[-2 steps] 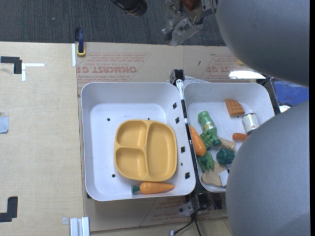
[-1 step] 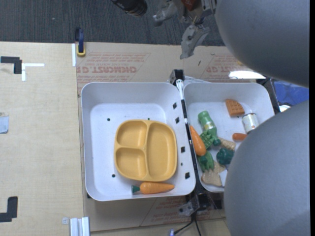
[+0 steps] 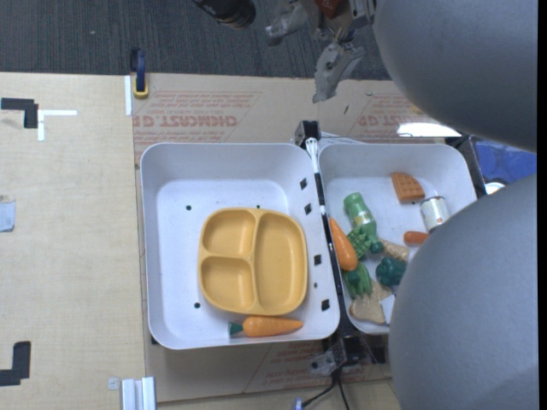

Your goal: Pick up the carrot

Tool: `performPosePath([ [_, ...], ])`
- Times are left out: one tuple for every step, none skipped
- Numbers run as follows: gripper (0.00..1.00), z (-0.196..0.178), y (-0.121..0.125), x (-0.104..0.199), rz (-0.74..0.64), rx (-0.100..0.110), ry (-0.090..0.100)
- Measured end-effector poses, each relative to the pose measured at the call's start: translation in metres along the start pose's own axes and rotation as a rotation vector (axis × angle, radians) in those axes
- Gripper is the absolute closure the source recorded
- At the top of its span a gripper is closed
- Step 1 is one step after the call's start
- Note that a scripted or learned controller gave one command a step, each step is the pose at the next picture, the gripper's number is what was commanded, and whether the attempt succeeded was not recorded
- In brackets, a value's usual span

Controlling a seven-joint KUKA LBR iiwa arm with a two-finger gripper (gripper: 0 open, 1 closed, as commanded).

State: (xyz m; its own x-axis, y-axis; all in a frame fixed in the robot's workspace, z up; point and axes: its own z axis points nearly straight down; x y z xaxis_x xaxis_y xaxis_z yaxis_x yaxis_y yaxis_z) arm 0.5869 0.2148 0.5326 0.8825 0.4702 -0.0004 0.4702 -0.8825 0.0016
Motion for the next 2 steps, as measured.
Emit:
performPosePath([
  [0.0,0.12,-0.024,-0.015,0.287,-0.001,0.001],
  [0.0,-0.001,-0.003,0.022,0.238,0.0,0.002],
])
